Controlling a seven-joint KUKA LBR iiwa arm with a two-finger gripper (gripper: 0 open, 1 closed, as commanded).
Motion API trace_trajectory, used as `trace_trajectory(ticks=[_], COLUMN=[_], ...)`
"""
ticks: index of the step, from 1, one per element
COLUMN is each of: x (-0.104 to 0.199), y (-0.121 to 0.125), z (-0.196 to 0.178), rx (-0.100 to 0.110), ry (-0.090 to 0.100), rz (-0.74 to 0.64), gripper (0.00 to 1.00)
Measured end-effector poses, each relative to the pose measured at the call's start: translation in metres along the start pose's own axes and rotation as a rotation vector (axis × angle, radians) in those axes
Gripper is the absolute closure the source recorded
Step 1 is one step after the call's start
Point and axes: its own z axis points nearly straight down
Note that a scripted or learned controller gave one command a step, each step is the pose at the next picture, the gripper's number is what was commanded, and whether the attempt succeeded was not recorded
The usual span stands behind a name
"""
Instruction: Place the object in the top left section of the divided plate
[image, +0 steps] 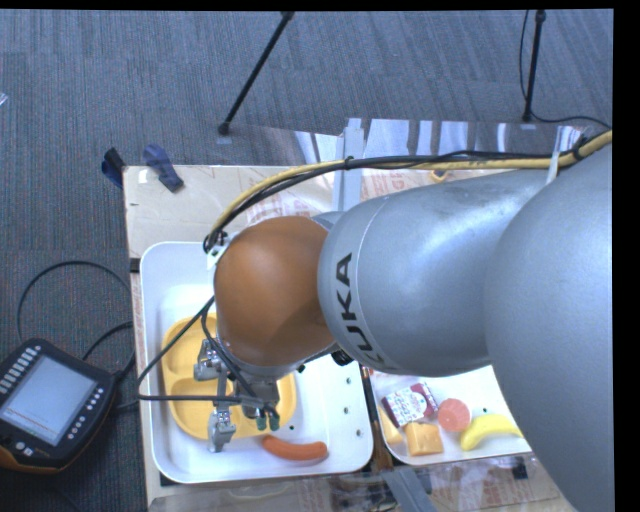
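You see the grey arm coming in from the right and covering much of the two bins, with its orange band over the left bin. Below the band the tool hangs over the lower part of the yellow divided plate; if it is open or closed, and if it has anything, you cannot tell from here. Black and yellow cables run along the arm. The table has a brown board top and stands on a grey carpet floor, where a pendant with a screen lies at the left and thin stand legs cross the top. The plate lies in the left bin, mostly hidden by the arm, so its top left section is only partly seen. An orange sausage-shaped object lies in the left bin just beside the plate's lower right edge, not on it. In the right bin you see a red packet, an orange block, a red round piece and a yellow banana.
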Motion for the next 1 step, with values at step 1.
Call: trace_trajectory(ticks=[1], x=[-0.032], y=[-0.0062], z=[0.0504], rx=[0.001], ry=[0.001], rz=[-0.033], gripper=[0.0])
